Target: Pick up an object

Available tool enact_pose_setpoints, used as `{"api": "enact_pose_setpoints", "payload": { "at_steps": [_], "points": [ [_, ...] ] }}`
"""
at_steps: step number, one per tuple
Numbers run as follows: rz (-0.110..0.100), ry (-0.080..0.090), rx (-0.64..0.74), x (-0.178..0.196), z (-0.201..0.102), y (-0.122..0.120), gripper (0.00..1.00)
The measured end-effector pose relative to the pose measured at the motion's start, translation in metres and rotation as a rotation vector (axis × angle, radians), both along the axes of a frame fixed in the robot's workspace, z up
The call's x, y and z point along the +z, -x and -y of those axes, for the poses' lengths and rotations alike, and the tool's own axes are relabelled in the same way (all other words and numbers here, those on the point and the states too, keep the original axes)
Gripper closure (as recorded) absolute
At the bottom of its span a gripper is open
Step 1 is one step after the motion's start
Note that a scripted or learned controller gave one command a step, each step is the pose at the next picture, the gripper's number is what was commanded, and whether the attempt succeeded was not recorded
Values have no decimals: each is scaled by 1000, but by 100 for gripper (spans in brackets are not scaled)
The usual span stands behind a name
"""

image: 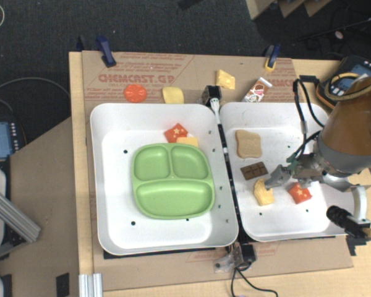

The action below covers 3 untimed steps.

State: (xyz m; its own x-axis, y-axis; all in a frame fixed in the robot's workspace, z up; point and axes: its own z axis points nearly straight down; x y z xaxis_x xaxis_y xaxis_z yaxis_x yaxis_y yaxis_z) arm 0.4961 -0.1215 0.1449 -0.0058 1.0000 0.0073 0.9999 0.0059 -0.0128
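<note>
While the gripper (278, 179) is hovering low in the right bin (309, 228), whether its jaws are spread I cannot tell. A yellow wedge (263, 193) is lying just at its 7 o'clock, a red piece (300, 193) at 4, a brown bar (254, 171) at 10, toast (248, 144) beyond. A green tray (172, 181) is sitting in the left bin (111, 166). Far cardboard (136, 76) is reading "CHEMCAST"

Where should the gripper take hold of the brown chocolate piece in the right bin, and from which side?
Take the chocolate piece across its two long edges, coming straight down from above. It lies flat on the floor of the right bin, so its sides offer little to grip. Its long axis runs roughly left to right, and the toast and yellow piece sit apart.
</note>
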Motion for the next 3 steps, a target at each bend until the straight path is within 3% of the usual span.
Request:
{"api": "enact_pose_setpoints", "payload": {
  "at_steps": [1,2,3],
  "points": [
    [11,7,-8,-63,74,-9,0],
    [15,8,-8,-50,72,-10,100],
    [18,8,0,-19,-2,-70,100]
  ]
}}
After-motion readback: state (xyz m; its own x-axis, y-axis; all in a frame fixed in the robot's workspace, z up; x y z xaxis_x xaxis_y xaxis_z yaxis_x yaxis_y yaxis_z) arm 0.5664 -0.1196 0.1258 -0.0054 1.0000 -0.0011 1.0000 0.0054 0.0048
